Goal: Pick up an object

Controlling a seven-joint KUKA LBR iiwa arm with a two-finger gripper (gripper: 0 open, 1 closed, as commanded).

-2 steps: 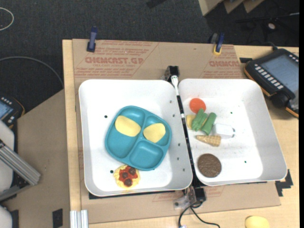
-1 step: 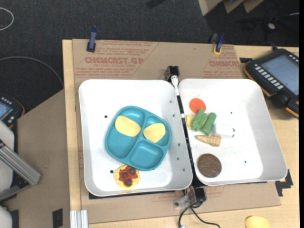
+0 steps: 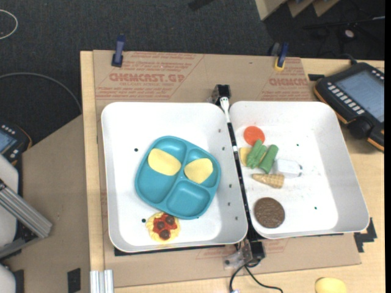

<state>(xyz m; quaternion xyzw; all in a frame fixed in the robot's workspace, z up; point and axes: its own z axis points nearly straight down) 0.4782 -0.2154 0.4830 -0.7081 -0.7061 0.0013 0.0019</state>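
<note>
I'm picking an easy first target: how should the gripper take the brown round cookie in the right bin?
From straight above, fingers closing across the brown cookie's rim. It lies flat and alone near the right bin's front edge, apart from the cone.

A: Setting? Quick.

B: Robotics lab or test cell, not a home. Two shallow white bins (image 3: 122, 163) side by side on a brown board (image 3: 183, 72) printed with a maker's name, and that board is held to the bench by blue clamps (image 3: 118, 51).

A: Anything else?

B: Teach pendant (image 3: 357, 96) with a screen and orange-edged casing at the right, cables on dark carpet (image 3: 91, 11), a bit of aluminium framing (image 3: 24, 215) at lower left. A black cable (image 3: 244, 279) runs off the bench's near edge.

A: The food?

B: Toys: a blue divided plate (image 3: 177, 191) and plastic play food (image 3: 263, 156). Test props, so lab.
</note>
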